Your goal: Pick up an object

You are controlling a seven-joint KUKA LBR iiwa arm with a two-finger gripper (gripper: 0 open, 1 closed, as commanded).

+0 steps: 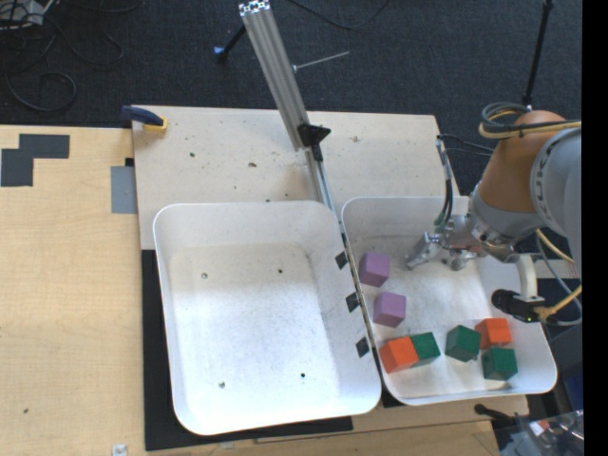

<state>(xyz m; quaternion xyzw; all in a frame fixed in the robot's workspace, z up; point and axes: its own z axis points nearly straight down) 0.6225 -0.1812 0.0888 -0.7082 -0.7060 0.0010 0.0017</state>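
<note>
Over the far part of the right bin [399, 209], low down: the gripper [439, 253], on the grey and orange arm [518, 183]. Open or closed: cannot tell. Just left of it, the far purple block [374, 267]; nearer, the near purple block [389, 308]. Along the near side, close together: left orange block [399, 353] touching a small green block [425, 347], then a middle green block [463, 342], right orange block [494, 332] and corner green block [499, 362]. To the left, the left bin [247, 321]. Far behind, a slanted metal pole [280, 74] and a blue clamp [144, 117].
</note>
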